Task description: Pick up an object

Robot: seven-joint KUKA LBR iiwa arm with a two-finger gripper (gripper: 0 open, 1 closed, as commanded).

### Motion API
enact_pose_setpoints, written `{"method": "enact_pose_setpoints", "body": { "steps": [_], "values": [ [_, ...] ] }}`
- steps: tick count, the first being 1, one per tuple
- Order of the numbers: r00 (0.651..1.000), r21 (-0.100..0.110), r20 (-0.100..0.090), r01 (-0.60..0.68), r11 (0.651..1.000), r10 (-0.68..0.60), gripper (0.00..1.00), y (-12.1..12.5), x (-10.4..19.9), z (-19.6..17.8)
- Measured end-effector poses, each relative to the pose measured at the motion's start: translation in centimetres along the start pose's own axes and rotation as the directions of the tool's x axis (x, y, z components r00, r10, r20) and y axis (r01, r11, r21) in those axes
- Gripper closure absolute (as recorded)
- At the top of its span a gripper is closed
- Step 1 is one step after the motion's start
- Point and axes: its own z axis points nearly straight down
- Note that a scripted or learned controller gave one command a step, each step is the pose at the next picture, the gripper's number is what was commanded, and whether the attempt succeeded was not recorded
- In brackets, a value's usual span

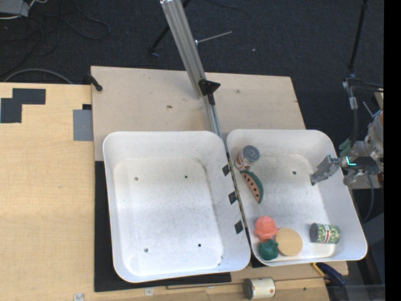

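Camera view: pincer (321, 171) blurred at right bin's (341, 162) rim.

In the right bin (294, 144) lie a small can (247, 157), watermelon slice (254, 186), pink lump (265, 227), green lump (269, 249), tan disc (289, 241) and green can (324, 233).

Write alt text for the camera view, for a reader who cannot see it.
A gripper hovers at the right bin's right edge, above bare floor. That bin holds a small can, a watermelon slice, a pink toy, a green toy, a tan disc and a green can.
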Motion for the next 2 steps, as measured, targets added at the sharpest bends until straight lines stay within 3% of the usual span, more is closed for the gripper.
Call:
{"method": "enact_pose_setpoints", "body": {
  "steps": [2],
  "values": [
    [1.000, 0.005, -0.002, 0.002, 1.000, -0.002, 0.00, -0.2, -1.9, 10.4]
  ]
}}
